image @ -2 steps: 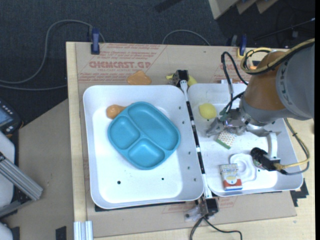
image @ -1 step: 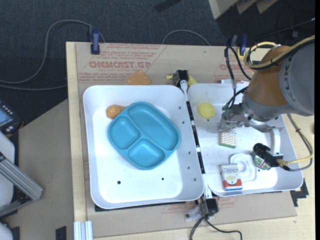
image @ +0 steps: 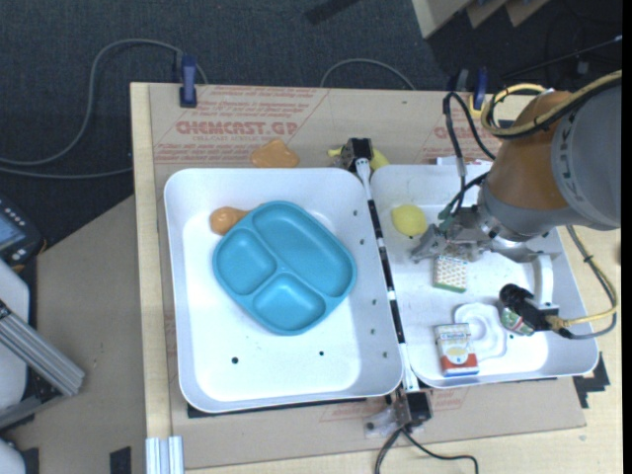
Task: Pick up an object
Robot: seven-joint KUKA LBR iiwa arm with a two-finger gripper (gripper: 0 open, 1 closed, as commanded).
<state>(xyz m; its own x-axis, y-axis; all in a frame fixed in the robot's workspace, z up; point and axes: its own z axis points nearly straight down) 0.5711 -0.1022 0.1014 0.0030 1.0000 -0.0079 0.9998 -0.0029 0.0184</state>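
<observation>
Two white bins sat side by side. The left bin (image: 188,294) held one blue plate (image: 283,266); the gripper (image: 449,240), grip unclear, hung over the right bin (image: 568,358) by one yellow ball (image: 408,218).

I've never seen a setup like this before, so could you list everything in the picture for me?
Bins: two, white, side by side on the bench.
Divided plate: one, blue, middle of the left bin.
Small rounded object: one, orange, left bin, tucked at the plate's upper left edge.
Rounded object: one, yellow, upper left of the right bin.
Patterned flat piece: one, white-green, middle of the right bin.
Small package: one, white, red and blue, lower part of the right bin.
Arm: one, grey with orange band, reaching from the right.
Gripper: one, over the right bin.
</observation>
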